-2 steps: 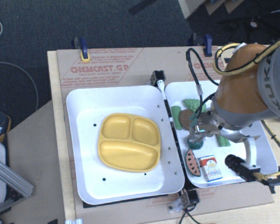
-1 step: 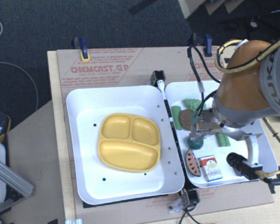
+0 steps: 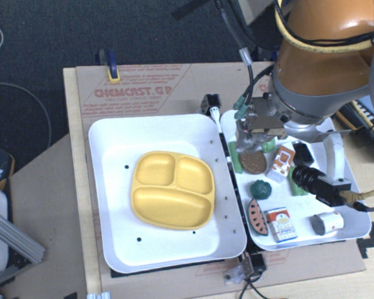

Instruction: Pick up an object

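My gripper (image 3: 254, 145) hangs low over the far left part of the right bin (image 3: 353, 230). A brown round disc (image 3: 255, 163) lies right under it, partly covered by it. Beside the disc are an orange and white box (image 3: 281, 162) and a narrow green piece (image 3: 237, 162) by the bin wall. Nearer the front lie a dark green lump (image 3: 261, 188), a watermelon slice (image 3: 257, 216), a small red and white box (image 3: 281, 224) and a white and grey cylinder (image 3: 328, 222).
The left bin (image 3: 110, 182) holds a yellow divided plate (image 3: 173, 189). A white curved piece (image 3: 334, 154) and a small black thing (image 3: 300, 151) lie at the right bin's far right. The arm's large orange and grey body covers the bin's far side.
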You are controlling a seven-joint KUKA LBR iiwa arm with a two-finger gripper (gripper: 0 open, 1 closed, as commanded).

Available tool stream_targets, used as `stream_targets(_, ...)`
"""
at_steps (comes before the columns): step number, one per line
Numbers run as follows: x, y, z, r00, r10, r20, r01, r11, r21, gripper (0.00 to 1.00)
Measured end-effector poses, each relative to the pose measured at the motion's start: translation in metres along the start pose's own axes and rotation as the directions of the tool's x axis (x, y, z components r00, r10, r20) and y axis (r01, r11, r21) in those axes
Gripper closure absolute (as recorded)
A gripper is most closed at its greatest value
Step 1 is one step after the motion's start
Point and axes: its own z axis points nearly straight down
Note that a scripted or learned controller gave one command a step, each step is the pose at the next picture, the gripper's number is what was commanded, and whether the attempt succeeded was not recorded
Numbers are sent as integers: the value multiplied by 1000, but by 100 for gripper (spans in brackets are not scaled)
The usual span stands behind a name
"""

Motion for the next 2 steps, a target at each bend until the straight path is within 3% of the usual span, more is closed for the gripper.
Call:
stream_targets(1, 59, 0, -18, 1000, 4, 2, -4, 1000, 12, 100)
stream_targets(2, 56, 0, -27, 1000, 8, 5, -8, 1000, 12, 100)
